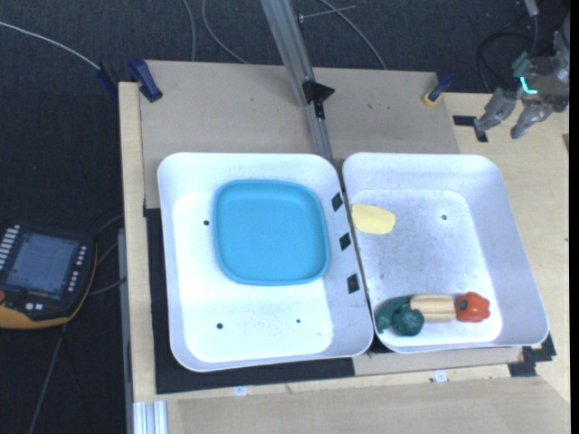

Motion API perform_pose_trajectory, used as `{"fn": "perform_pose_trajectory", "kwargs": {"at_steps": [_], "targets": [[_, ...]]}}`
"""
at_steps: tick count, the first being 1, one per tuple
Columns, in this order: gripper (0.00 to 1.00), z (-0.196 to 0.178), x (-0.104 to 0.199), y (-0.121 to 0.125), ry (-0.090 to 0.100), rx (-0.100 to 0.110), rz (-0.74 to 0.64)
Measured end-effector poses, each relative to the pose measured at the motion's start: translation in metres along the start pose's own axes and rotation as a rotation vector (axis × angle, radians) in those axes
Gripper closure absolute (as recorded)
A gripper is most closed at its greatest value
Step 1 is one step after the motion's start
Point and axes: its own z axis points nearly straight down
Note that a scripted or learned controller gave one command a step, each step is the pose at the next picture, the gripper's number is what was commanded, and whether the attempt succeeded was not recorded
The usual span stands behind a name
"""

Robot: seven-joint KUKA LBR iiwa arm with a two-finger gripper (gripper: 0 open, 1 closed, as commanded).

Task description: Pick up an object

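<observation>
- Camera view from above the bench (271, 89) showed two shallow white bins side by side, meeting along their inner walls near the middle of the worktop.
- Filling much of the left bin (181, 333), a blue square plate (271, 231) lay flat, closer to that bin's far edge and inner wall than to its near edge.
- Inside the right bin (516, 269), a small yellow piece (373, 219) rested near the far left corner, just beside the inner wall.
- Along the right bin's near edge, three toy foods lay in a row: a dark green item (400, 318) toward the near left corner, a tan bread-like roll (432, 307) touching it, and a red tomato-like piece (471, 307) touching the roll's other end.
- Off both bins, the gripper (508, 120) hung over the bench's far right corner, well apart from every object, its two grey fingers spread a little and nothing between them.
- Above the fingers, the wrist carried a small teal light.
- A metal rail (289, 43) ran at a slant from the far edge down to the gap between the bins.
- Blue clamps (145, 80) gripped the bench's far left corner; a yellow clamp (439, 89) sat on the far edge toward the right.
- On the dark floor to the left, a handheld control pendant (41, 274) lay beside the bench.
</observation>
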Motion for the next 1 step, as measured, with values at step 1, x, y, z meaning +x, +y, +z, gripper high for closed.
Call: {"fn": "perform_pose_trajectory", "kwargs": {"at_steps": [1], "targets": [[0.0, 0.0001, 0.0, 0.0, 0.0, 0.0, 0.0]]}}
